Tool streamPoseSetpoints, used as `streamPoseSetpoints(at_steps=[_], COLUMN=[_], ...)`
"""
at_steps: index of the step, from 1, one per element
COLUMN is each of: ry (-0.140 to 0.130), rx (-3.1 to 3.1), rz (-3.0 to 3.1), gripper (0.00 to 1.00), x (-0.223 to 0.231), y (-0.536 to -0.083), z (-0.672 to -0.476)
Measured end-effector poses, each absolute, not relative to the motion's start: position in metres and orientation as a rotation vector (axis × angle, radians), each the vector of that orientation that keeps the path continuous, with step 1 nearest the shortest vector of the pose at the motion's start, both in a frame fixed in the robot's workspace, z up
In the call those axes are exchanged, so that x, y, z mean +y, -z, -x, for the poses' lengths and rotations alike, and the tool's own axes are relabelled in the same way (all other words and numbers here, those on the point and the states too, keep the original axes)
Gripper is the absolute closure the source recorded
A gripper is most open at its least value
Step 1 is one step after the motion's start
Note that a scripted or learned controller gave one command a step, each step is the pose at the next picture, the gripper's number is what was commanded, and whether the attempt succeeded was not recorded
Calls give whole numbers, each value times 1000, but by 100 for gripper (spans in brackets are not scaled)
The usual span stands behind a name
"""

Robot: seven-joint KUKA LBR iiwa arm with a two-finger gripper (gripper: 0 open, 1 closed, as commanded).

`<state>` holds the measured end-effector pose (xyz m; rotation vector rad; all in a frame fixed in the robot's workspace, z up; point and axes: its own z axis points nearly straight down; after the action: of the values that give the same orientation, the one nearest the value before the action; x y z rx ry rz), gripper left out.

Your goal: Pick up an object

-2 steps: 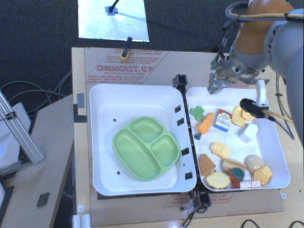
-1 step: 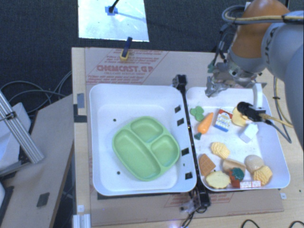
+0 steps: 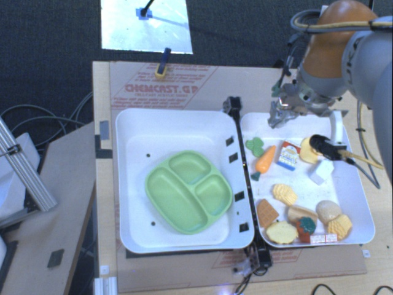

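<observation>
1. Two bins on my bench: left bin holds a green tray; right bin holds toy food, carrot included.
2. Gripper hovers above, carrying nothing; I judge nothing picked yet.

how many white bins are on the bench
2. The left bin holds a green divided plate; the right bin, beside it, holds the toy food.
</observation>
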<state>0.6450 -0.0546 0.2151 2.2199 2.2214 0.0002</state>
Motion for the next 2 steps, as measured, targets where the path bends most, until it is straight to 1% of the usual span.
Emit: streamPoseSetpoints(at_steps=[1, 2], ry=[-5, -2], rx=[2225, 2226], rz=[-2214, -2214], gripper=[100, 100], x=[-52, -45], y=[-236, -224], z=[-650, -654])
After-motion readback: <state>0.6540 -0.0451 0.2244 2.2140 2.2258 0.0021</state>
